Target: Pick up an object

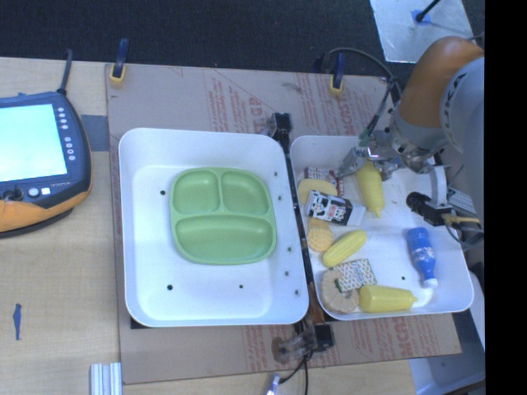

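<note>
A: Arm (pixel 445 81) is reaching in from the right, over the far part of the right bin (pixel 461 299). Gripper (pixel 366 161) is sitting low at the bin's far side.

B: Holding anything?

A: A yellow corn cob (pixel 370 189) is lying right under the fingertips, pointing toward the near side, its far end at the gripper. Whether the fingers are clamping it or just touching, I cannot tell.

B: What else is lying in that bin?

A: A second corn cob (pixel 344 248) is lying near the middle, tilted. A small black-and-white carton (pixel 328 210) is sitting just left of the first cob. A blue bottle (pixel 421 254) is lying toward the right wall. A yellow block (pixel 385 299) is resting along the near wall, beside a round cracker (pixel 336 295) with a patterned packet (pixel 355 273) overlapping it.

B: And the left bin (pixel 140 220)?

A: It is holding a green divided plate (pixel 222 216), sitting flat in the middle.

B: Outside the bins?

A: A tablet controller (pixel 37 159) is lying on the bench at far left.
</note>
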Controlling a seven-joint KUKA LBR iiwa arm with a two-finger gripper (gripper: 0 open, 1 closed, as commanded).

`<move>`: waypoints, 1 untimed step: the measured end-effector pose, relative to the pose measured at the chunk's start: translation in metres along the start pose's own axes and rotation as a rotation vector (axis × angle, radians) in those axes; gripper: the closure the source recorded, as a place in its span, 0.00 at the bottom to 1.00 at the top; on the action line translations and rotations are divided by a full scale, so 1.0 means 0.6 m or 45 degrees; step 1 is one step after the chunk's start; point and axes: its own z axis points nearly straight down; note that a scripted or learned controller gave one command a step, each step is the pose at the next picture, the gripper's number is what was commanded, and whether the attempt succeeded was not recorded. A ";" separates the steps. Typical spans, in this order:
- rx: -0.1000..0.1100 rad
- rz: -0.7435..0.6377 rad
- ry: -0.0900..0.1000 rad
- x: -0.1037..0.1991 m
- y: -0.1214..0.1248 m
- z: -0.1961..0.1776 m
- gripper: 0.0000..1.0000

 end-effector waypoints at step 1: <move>0.001 -0.003 0.001 0.000 0.001 -0.017 1.00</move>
